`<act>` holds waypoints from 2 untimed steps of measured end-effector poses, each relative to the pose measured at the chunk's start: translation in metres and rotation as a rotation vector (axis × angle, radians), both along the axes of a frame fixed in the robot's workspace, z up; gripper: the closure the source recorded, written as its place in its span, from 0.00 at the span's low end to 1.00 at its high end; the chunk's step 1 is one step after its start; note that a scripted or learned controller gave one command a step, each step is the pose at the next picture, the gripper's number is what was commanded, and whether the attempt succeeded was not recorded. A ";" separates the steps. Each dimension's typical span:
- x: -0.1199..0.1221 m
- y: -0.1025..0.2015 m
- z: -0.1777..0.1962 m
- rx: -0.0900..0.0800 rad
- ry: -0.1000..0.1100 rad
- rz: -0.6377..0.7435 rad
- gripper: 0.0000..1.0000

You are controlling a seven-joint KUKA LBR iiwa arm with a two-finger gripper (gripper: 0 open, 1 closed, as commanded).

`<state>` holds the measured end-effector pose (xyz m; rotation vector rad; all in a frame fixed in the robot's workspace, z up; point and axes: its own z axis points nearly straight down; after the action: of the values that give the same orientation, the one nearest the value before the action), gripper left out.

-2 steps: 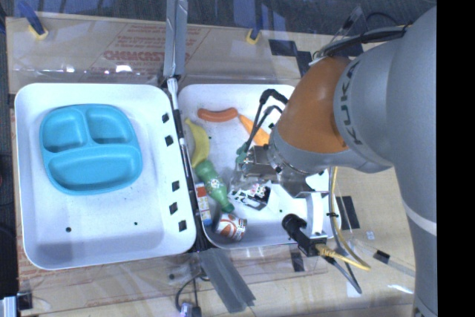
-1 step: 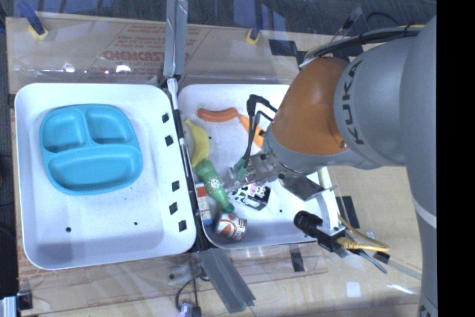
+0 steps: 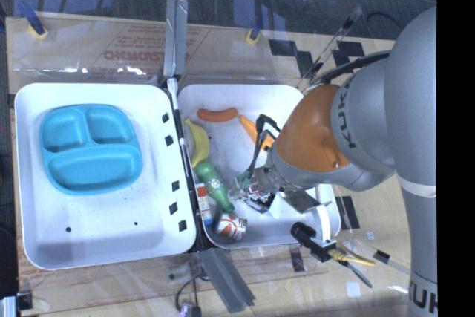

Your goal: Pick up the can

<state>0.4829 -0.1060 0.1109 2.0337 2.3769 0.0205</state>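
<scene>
Can sits at the front of the right bin, approx 6 o'clock in that bin, close to the front wall. It's lying on its side, red/white/orange, long axis running roughly 10-to-4. Green bottle is just beside it at 11 o'clock, w/ a banana further back. Hot dog near the back wall, carrot next to it.

Claw hangs low in the right bin, between bottle and arm body. Can lies at approx 7 o'clock from claw, near but apart. Claw's opening: cannot tell, wrist hardware hides it; nothing visibly held. Blue tray in left bin on the worktop, well apart, irrelevant.
</scene>
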 end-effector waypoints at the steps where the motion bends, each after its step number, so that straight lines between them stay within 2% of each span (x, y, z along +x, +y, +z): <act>1: 0.004 -0.015 -0.004 -0.006 -0.011 0.299 1.00; 2: 0.022 -0.009 0.054 -0.002 0.020 0.076 1.00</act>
<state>0.5045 -0.1149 0.1645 1.9512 2.4638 -0.0014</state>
